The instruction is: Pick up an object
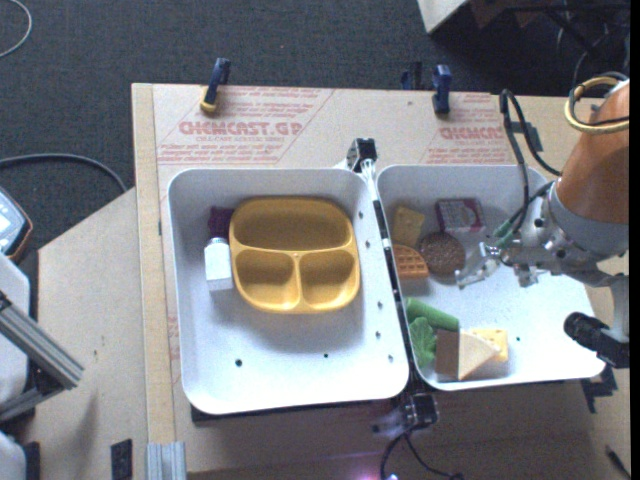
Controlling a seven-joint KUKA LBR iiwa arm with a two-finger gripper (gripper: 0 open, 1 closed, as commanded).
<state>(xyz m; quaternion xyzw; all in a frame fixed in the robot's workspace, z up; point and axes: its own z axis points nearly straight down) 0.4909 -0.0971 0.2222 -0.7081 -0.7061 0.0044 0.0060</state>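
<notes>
brown cookie (441,253) near right bin (560,363) far edge lies just left of claw (470,276); whether claw grips anything, cannot tell.

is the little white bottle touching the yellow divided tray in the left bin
Touching. In the camera view the white bottle sits flush against the left rim of the yellow tray, no bin floor visible between them.

"CHEMCAST GP" on the brown board (250,118)
</notes>
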